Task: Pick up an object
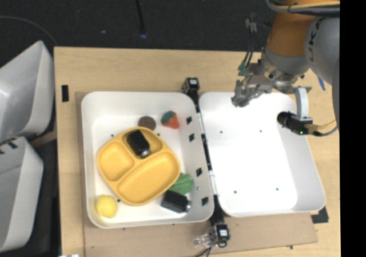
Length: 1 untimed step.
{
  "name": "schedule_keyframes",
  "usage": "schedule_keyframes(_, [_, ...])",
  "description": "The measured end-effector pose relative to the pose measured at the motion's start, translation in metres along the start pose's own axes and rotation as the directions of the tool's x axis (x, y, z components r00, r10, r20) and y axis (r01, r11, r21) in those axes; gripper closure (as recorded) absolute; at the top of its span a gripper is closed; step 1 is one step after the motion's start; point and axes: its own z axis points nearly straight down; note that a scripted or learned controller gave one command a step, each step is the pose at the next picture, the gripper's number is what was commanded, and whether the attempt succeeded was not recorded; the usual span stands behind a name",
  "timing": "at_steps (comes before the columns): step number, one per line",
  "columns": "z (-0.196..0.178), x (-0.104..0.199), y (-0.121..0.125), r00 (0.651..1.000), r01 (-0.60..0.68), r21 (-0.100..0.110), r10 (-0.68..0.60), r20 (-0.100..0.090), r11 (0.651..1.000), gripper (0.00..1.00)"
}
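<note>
end effector over right bin's top-left corner, grip state can't tell | objs all in left bin: yellow ball at front-left corner, prob light, soft, rolls, pinch across middle | yellow divided plate stiff, slick, too wide

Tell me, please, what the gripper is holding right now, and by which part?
Nothing shows between the fingers of the gripper; it hangs over the right bin, apart from every object.

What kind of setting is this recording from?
Most likely a robot lab bench set up for grasping trials: a wooden bench bearing two shallow white bins, the left bin filled with toy food and a yellow divided plate, with the arm's gripper above the right bin.
</note>
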Motion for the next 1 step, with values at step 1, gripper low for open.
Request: schedule_keyframes(1, [0.0076, 0.05, -0.004, 1.0, 0.0, 0.001, 0.0, -0.001, 1.0, 1.0])
